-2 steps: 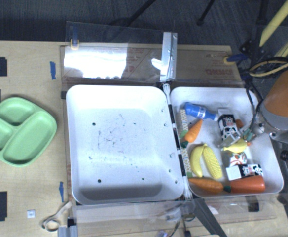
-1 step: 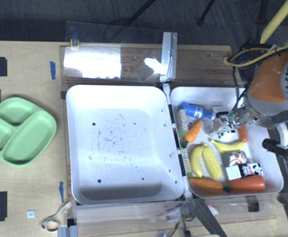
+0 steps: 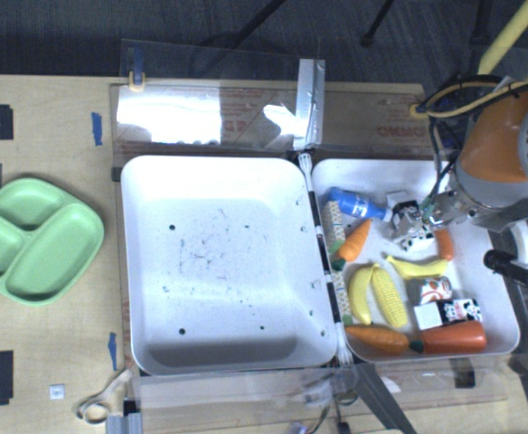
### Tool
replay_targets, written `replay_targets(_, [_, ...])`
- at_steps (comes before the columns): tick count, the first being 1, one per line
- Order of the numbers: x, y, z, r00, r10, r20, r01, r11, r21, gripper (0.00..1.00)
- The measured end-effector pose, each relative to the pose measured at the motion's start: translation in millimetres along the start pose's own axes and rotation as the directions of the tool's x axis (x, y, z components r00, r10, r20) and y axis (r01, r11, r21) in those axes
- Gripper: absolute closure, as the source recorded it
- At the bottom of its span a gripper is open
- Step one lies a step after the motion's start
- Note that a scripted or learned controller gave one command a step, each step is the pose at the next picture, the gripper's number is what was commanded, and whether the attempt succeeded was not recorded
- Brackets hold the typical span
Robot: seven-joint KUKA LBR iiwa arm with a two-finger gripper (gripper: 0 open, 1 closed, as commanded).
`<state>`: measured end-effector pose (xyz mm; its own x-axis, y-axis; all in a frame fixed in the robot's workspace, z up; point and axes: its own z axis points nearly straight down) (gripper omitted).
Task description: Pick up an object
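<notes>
The arm (image 3: pixel 504 147) is cut off by the frame's right edge. The hand (image 3: pixel 415 217), at centre right, is too small for its fingers to be made out. The right bin's (image 3: pixel 508 337) far corner is covered by the arm.

Bright overhead light; glare on plastic sheet (image 3: pixel 212 107)

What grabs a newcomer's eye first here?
Probably the right bin, crowded with toy food: carrots, a banana, corn, a blue bottle. The arm, with its orange band, reaches in over that bin's far right corner. A green divided plate sits on the bench, left of the left bin.
</notes>
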<state>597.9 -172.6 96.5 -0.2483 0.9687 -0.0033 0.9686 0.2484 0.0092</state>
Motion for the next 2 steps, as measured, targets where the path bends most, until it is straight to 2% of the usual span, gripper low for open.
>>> replay_targets(1, [42.1,59.0,-107.7,0.992,-0.123,-0.003,0.123,0.992,0.007,1.0])
replay_targets(2, [1.0,73.7,-123.7,0.998,-0.056,-0.002,0.056,0.998,0.006,1.0])
